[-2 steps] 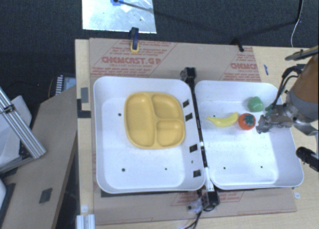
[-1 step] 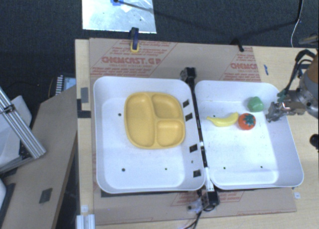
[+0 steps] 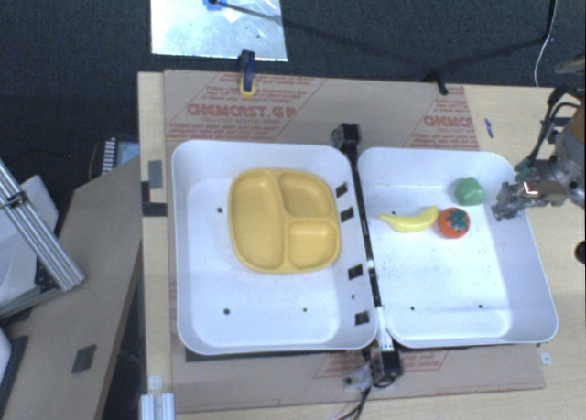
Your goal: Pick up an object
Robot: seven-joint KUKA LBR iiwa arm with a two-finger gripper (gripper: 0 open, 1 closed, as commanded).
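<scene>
Approach stage: the arm waits at the right bin's edge with nothing picked up yet.

From the overhead camera, the gripper sits at the right rim of the right bin, close to the objects but apart from them; it carries nothing, and how wide it stands I cannot tell from this angle. Three candidates lie in the upper part of that bin: a yellow banana, curved and lying flat; a round red-orange tomato touching the banana's right end; and a small green block just above the tomato, nearest the tool. My reading is that the next move calls for swinging over one item and descending squarely, and the green block looks the easiest reach. The left bin holds a yellow divided plate.
</scene>
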